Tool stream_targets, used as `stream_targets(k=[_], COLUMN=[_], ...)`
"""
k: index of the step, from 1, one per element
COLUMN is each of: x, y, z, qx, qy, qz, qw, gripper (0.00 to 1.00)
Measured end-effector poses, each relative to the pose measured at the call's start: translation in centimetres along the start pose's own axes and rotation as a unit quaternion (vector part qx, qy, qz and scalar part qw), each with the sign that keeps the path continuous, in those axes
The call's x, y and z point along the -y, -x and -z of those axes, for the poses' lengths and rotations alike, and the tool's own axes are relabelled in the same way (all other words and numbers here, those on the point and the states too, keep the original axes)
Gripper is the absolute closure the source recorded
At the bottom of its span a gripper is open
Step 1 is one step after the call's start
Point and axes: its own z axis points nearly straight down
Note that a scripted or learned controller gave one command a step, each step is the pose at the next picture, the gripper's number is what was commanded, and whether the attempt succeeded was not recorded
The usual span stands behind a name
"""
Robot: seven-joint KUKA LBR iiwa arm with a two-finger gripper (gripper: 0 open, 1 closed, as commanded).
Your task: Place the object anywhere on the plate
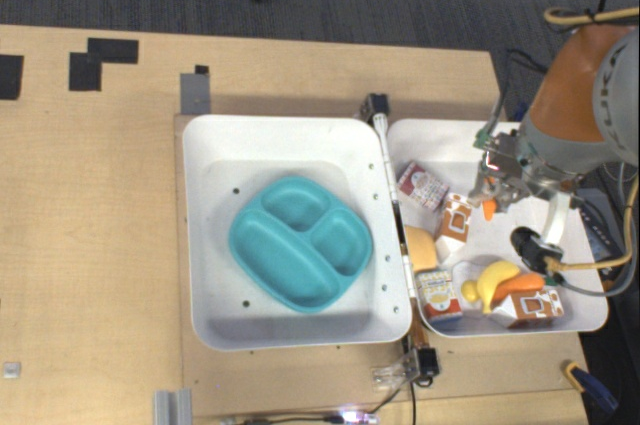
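In the left bin (290, 138) you have the teal plate (300, 243), a three-compartment dish lying flat on the white floor, turned at a slant, with nothing on it. Cross the divider and you reach the right bin (440, 138), where the objects are crowded toward the near side. Just beside the divider sits a pale orange wedge (424, 249), and nearer to you a small printed carton (437, 292). Farther back lies a red and white packet (421, 185). A small orange and white carton (456, 218) stands between these, tilted. Toward the near right you see a yellow banana (492, 279) touching an orange carrot (520, 284), with another carton (538, 306) beside them. The gripper (490, 195) hangs low over the bin just right of the small orange and white carton; you cannot tell how far its fingers are parted, or whether they have anything. The grey arm (580, 103) comes in from the right.
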Motion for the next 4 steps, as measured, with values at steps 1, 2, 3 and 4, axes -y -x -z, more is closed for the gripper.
stream_targets(k=[1, 2, 3, 4], x=[5.7, 8.0, 12.4, 12.3], y=[-5.4, -13.9, -20.2, -20.0], z=[3.9, 1.4, 2.3, 2.3], qx=[-0.002, -0.001, -0.001, -0.001], qy=[-0.001, -0.003, -0.003, -0.002], qz=[-0.035, -0.047, -0.108, -0.109], qw=[0.9994, 0.9989, 0.9942, 0.9941], gripper=[1.00, 1.00, 1.00, 0.00])
